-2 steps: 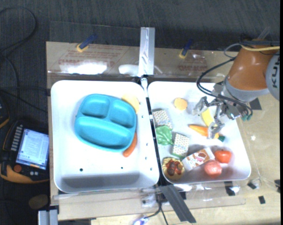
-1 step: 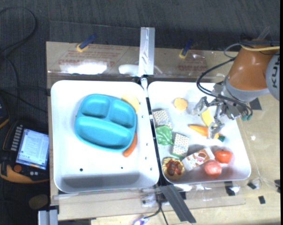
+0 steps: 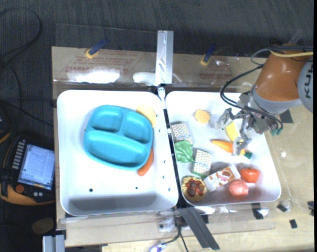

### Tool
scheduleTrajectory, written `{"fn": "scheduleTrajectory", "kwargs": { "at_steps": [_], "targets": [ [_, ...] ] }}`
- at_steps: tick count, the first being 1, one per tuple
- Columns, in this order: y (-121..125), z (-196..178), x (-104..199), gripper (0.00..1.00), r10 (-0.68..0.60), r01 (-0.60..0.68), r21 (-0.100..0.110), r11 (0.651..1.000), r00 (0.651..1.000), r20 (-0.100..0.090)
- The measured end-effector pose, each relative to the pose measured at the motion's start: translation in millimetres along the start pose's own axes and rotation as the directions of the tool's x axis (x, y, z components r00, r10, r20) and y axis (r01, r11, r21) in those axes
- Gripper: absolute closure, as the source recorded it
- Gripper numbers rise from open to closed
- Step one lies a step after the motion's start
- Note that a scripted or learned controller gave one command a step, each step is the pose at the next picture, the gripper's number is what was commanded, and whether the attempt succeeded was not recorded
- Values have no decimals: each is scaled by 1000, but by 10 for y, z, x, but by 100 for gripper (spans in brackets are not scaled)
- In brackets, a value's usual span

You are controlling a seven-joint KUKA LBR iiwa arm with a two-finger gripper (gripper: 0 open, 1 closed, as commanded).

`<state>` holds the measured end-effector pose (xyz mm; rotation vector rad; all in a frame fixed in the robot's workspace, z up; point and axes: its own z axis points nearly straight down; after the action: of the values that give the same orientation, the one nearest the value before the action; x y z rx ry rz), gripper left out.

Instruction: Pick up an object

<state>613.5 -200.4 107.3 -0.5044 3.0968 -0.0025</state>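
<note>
While claw [image 3: 241, 129] hangs low over right bin [image 3: 268, 156], fingers spread, yellow piece [image 3: 231, 132] sits between them, not clearly clamped. Carrot [image 3: 222, 145] lies just below-left, tomato [image 3: 250, 175] further below. Judgement: pick unfinished; closing and lifting remain.
</note>
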Motion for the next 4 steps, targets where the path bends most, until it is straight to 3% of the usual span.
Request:
{"fn": "scheduleTrajectory", "kwargs": {
  "at_steps": [1, 2, 3, 4],
  "targets": [
    [-374, 171, -464, 0, 344, -344, -6, 939, 939, -10],
    [-188, 176, 126, 0, 404, -404, 0, 915, 915, 7],
    [38, 184, -421, 0, 711, -711, 0, 703, 703, 7],
    [-265, 68, -204, 0, 927, -927, 4, 374, 374, 1]
  ]
}}
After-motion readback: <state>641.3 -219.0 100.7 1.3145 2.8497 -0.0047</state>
